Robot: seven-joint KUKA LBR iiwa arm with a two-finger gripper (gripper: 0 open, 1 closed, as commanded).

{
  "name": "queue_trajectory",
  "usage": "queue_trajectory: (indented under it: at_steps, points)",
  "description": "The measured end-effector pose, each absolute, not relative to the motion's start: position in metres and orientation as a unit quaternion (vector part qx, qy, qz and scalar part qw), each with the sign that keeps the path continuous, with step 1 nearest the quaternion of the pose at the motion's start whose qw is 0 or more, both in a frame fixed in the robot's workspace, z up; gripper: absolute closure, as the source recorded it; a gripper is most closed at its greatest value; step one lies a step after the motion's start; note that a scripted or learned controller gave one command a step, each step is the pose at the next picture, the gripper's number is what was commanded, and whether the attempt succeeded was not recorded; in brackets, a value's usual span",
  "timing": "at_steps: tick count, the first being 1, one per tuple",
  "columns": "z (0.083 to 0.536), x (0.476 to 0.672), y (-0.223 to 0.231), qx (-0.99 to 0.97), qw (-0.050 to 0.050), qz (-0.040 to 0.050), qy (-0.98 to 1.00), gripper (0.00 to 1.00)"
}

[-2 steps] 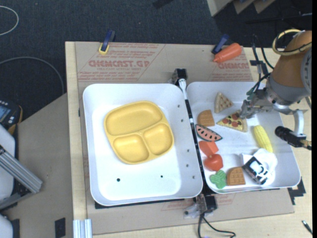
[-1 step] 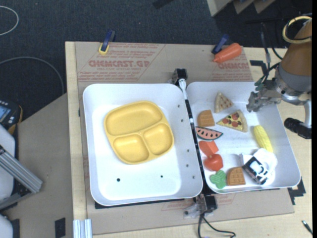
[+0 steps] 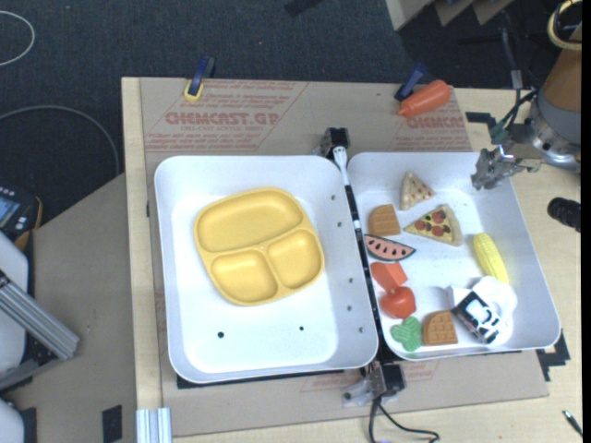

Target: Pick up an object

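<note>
The right bin (image 3: 522,238) holds several toy foods: a sandwich wedge (image 3: 416,190), a pizza slice (image 3: 436,224), a brown bread piece (image 3: 383,220), a watermelon slice (image 3: 388,246), a yellow corn cob (image 3: 489,257), a red pepper (image 3: 389,273), a red tomato (image 3: 399,301), a green piece (image 3: 406,333), a waffle (image 3: 440,328) and a black-and-white item (image 3: 480,315). My gripper (image 3: 488,171) hangs over the bin's far right corner, apart from all of them, with nothing seen in it.
The left bin (image 3: 175,247) carries a yellow divided plate (image 3: 259,245). An orange clamp (image 3: 425,98) and a yellow-blue clamp (image 3: 196,81) sit on the board's far edge. A hinge strip (image 3: 355,238) runs between the bins.
</note>
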State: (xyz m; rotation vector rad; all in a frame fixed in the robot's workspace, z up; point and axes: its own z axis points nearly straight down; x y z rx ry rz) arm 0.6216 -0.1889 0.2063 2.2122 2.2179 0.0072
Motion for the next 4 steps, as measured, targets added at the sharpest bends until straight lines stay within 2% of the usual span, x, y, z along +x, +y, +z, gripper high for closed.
queue_trajectory:
  at_steps: [1,2,3,4]
  points:
    - [0.227,0.623,-0.189,0.707,0.003,0.0014,0.708,1.0]
    - [0.236,0.624,-0.135,0.705,-0.001,0.001,0.709,1.0]
    - [0.236,0.614,-0.082,0.705,-0.002,0.0003,0.709,1.0]
    - [0.224,0.607,-0.088,0.707,-0.002,-0.0013,0.707,1.0]
